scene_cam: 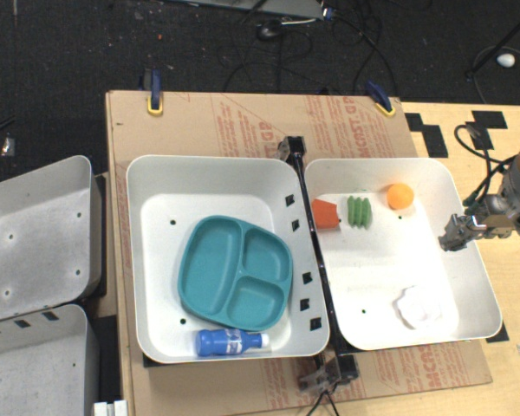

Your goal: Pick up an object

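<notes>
The pincer hangs over the right rim of the right bin, low and dark against the white; whether it is spread or pressed together I cannot tell, and nothing shows between its tips. This looks like the approach step, with no object yet chosen or lifted. By size, the teal divided plate fills most of the left bin, with a blue bottle lying against that bin's near wall. In the right bin sit a white crumpled piece near the front, then a red block, a green ridged piece and an orange ball in a row toward the back. The next move calls for swinging inward off the rim and dropping over one target; the white piece is nearest. The middle of the right bin's floor is open, giving room to descend, though the row sits close to the back wall.
</notes>
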### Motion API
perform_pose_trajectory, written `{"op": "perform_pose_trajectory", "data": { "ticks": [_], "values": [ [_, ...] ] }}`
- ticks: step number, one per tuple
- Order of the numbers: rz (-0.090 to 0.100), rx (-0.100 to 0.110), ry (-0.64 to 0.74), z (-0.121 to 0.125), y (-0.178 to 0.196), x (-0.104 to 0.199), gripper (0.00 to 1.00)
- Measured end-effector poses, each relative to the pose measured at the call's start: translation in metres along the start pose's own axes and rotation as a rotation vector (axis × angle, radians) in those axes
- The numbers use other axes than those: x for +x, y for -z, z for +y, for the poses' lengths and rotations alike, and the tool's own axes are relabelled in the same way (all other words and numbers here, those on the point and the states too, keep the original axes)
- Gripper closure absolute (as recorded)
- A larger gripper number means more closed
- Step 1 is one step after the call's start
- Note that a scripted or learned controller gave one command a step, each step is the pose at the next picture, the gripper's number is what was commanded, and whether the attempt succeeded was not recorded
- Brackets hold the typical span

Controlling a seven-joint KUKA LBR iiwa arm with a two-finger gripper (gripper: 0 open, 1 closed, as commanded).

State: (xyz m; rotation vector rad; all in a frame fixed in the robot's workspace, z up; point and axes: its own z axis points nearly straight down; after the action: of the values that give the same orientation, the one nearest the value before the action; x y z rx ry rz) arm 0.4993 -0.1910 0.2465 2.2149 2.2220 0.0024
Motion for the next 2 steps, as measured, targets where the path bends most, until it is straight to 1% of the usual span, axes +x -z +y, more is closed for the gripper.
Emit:
{"op": "perform_pose_trajectory", "data": {
  "ticks": [1, 2],
  "values": [
    [0.003, 0.002, 0.005, 0.011, 0.008, 0.056, 1.0],
    [0.004, 0.004, 0.005, 0.012, 0.0, 0.112, 1.0]
  ]
}}
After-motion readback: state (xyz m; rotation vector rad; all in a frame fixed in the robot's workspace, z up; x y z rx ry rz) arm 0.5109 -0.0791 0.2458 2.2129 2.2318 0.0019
